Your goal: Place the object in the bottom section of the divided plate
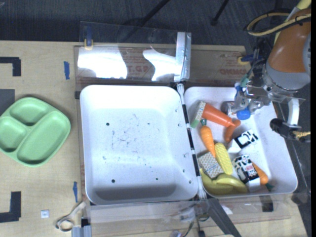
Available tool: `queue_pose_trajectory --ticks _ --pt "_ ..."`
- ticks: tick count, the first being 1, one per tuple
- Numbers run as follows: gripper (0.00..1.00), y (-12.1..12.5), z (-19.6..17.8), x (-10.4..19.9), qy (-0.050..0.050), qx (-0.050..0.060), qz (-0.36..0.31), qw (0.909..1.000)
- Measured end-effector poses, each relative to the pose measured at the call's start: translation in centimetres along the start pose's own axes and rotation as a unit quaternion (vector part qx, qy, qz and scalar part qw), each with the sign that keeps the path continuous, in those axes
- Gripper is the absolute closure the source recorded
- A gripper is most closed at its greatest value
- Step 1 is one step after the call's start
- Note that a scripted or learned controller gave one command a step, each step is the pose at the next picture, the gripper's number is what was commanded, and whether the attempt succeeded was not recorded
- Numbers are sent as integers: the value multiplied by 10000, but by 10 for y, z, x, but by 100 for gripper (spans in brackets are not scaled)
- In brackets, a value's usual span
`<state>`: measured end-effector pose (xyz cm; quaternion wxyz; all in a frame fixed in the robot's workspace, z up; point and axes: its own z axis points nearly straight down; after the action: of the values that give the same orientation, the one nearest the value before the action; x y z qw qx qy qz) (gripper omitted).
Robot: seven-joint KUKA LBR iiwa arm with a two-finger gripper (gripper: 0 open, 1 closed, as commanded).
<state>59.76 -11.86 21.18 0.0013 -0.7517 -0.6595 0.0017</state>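
The green divided plate (13, 111) lies on the bench at the far left, its large bottom section (43, 135) facing the left bin. My gripper (242, 105) hangs over the top of the right bin (284, 157), just right of an orange bottle-shaped toy (217, 115) and apart from the plate. A small blue part shows at its tip. Below it in the bin lie a carrot (207, 138), a corn cob (223, 157), a banana (224, 184) and a tan sponge-like block (211, 165).
The left bin (133, 142) sits between the plate and the right bin. Two black-and-white items (245, 138) (243, 166) and a small carrot (261, 174) lie at the right bin's right side. A clear panel (131, 56) stands behind the left bin.
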Motion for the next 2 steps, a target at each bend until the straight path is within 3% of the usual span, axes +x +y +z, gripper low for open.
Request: queue_pose_trajectory --ticks 1,2 --pt "100 60 11 71 2 -14 -368 9993" --pt "100 10 29 166 3 14 338 9994"
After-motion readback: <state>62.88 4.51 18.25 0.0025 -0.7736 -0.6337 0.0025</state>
